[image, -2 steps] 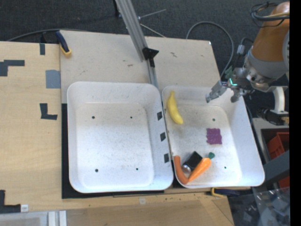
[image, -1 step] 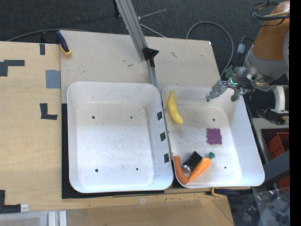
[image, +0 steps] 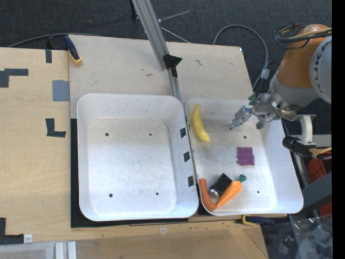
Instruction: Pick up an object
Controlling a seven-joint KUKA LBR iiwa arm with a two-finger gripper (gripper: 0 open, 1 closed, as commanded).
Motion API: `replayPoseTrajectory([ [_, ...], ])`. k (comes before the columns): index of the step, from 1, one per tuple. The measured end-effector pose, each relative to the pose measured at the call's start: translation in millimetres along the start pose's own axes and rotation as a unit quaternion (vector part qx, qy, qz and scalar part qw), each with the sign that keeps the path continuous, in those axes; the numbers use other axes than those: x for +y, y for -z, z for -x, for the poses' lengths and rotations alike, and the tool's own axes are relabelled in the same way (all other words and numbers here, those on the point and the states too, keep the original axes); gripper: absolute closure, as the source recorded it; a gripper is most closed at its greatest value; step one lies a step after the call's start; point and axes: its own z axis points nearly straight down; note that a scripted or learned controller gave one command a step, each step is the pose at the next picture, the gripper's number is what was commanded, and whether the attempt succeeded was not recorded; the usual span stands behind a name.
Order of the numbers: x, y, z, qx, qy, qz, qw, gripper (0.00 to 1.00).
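Pale wooden bench (image: 32, 161) bears two white bins (image: 129, 155), dark floor (image: 242, 9) beyond.

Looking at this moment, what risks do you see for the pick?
1. The pincer hangs over bare floor of the right bin, holding nothing; closing here would probably grasp nothing.
2. The carrot, a black object and an orange piece lie crowded at the near wall; a grasp there might catch two things or hit the rim.
3. The purple piece looks flat, so fingers may slide over it.

The grey, orange-banded arm (image: 302, 63) reaches in from the right, its jaws spread apart, holding nothing.
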Motion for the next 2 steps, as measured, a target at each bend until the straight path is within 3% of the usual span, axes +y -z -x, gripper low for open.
replayPoseTrajectory([
  [2, -4, -98, 3, -0.001, 0.000, 0.002, 1.0000, 0.00],
])
